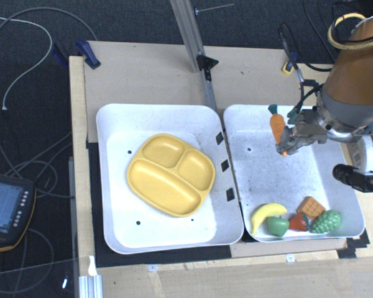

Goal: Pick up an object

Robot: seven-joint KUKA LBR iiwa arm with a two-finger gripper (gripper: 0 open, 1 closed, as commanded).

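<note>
Carrot [277, 125]: upper part of right bin [261, 179], long axis near vertical in frame.
My gripper [291, 140]: touching carrot's lower right.
Finger state: I cannot tell.
Grasp: unconfirmed.

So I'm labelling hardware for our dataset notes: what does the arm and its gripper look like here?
The arm is bulky and rounded, with an orange-brown band over a grey wrist section. Black cables loop beside the wrist. The gripper is a small grey metal assembly.
</note>
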